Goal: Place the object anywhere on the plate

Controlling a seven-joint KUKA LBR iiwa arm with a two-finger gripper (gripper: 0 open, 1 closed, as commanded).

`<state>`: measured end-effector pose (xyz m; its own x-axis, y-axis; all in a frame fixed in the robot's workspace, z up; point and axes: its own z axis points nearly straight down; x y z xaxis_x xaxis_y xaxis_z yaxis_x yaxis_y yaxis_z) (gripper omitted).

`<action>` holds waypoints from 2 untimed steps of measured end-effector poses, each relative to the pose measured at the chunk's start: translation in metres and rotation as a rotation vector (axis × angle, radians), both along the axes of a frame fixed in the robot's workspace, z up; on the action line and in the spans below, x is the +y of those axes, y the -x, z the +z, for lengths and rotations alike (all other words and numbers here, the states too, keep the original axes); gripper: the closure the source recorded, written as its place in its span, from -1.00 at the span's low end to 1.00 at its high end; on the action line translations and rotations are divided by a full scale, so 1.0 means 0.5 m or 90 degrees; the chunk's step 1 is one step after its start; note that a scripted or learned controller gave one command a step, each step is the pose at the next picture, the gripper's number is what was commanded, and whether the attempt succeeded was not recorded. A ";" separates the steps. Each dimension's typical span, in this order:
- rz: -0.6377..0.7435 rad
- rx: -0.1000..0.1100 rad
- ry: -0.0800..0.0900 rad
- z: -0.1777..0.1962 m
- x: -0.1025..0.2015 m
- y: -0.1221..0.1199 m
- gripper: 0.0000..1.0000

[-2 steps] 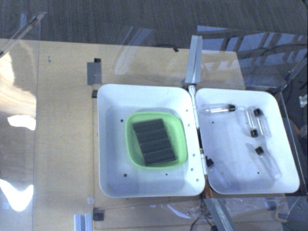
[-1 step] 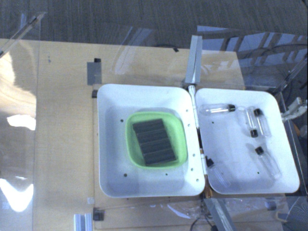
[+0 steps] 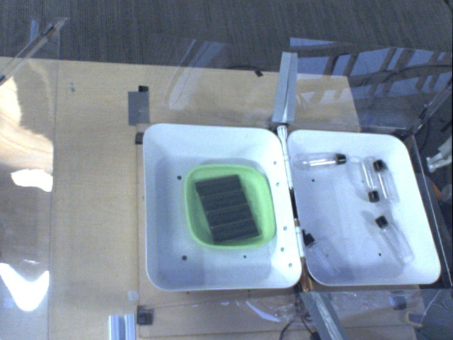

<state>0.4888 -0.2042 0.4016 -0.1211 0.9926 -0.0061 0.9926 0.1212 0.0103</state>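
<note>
The bench [image 3: 85, 190] carries two shallow white bins side by side, their inner rims touching along the middle. In the left bin [image 3: 161, 261] a light green plate [image 3: 194, 218] with rounded corners sits a little toward the bin's right edge and front edge, flat on the floor. A dark grey ribbed block [image 3: 226, 209] lies on the plate near its middle. It is flat, turned slightly so its long sides slant, and its whole outline is inside the plate's rim. The right bin [image 3: 419, 264] holds several clear tubes with black caps. One tube [image 3: 320, 161] lies along the back edge near the back left corner, cap toward the right. A pair of tubes [image 3: 376, 180] lies close together near the back right corner, running front to back. Another tube [image 3: 393, 236] lies toward the right edge, slanting, with its cap at the end nearer the bin's middle. A grey metal bar [image 3: 286, 87] runs back across the bench from where the two bins meet. A small dark bracket [image 3: 139, 106] sits on the bench just beyond the left bin's back left corner. How wide the gripper stands cannot be told.
</note>
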 end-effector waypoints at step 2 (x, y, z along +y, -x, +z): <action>-0.123 -0.002 -0.001 0.071 -0.003 0.000 -1.00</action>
<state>0.4889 -0.2058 0.4373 0.0718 0.9974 -0.0052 0.9973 -0.0717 0.0134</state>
